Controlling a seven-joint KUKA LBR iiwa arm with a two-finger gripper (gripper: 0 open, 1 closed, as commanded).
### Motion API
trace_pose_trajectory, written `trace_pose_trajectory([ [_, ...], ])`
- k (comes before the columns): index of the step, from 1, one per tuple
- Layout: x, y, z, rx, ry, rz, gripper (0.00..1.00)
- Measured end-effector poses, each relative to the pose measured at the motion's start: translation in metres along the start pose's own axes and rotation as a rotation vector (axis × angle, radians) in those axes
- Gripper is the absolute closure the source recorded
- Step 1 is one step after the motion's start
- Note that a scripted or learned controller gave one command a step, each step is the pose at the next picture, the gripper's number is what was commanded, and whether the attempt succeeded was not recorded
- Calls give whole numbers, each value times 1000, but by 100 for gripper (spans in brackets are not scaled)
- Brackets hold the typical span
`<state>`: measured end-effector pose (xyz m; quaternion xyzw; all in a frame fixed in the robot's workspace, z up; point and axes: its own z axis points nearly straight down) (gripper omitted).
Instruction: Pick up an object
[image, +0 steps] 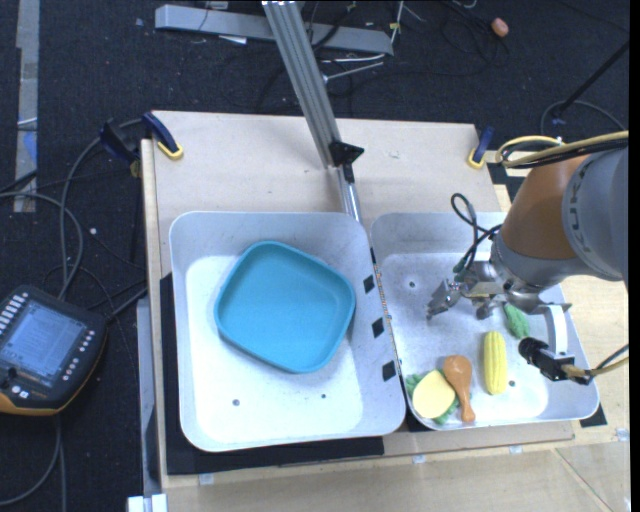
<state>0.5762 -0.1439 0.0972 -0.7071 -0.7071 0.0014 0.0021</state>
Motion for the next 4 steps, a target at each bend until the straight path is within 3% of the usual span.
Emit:
trace_pose_trajectory([
  [1,0,1,-13,-6,-1,0,100],
  [4,-7,-2,-166,-10,-2,0,100],
])
